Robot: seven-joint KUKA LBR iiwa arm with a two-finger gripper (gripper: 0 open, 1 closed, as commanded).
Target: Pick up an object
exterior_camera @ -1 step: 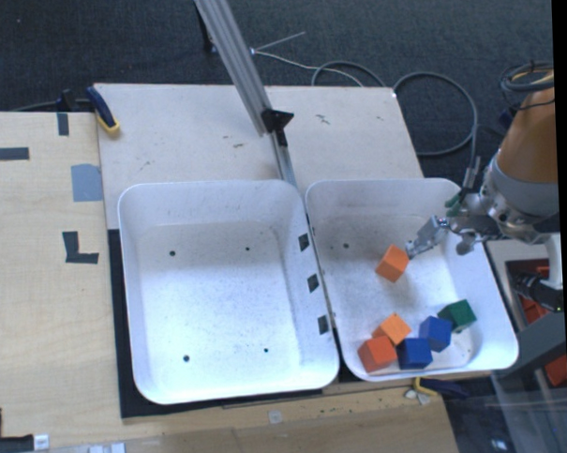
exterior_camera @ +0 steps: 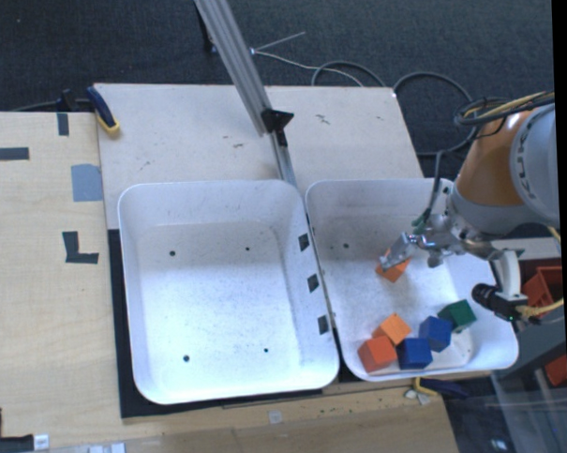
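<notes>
Fingers (exterior_camera: pixel 395 256) sit pressed onto a small orange block (exterior_camera: pixel 391 271), one grey tip showing over its top face, so they look clamped on it rather than spread, though the slanted view makes the far side of the grip hard to read. That block is in the right bin (exterior_camera: pixel 357 186), about the middle of its floor, apart from the other pieces and well clear of the walls. Whether it rests on the bin floor or hangs just above it I cannot tell; no clear gap or separate shadow shows beneath it. By my reading the grasp itself is made and the lift is what remains: the task is done only once the block is plainly off the floor. Five more pieces lie clustered in the near right corner of the same bin: an orange cube (exterior_camera: pixel 395 328), a red-orange cube (exterior_camera: pixel 376 354) just beside it, two blue cubes (exterior_camera: pixel 416 354) (exterior_camera: pixel 437 331) and a green block (exterior_camera: pixel 458 314) nearest the right wall. The left bin (exterior_camera: pixel 207 186) lies beside it on the bench (exterior_camera: pixel 186 131). The arm (exterior_camera: pixel 529 163) reaches in from the right over the bin's right rim, its orange band (exterior_camera: pixel 488 172) above the wrist, and the wrist slopes down and to the left so that the tool meets the block at a slant rather than straight from above
</notes>
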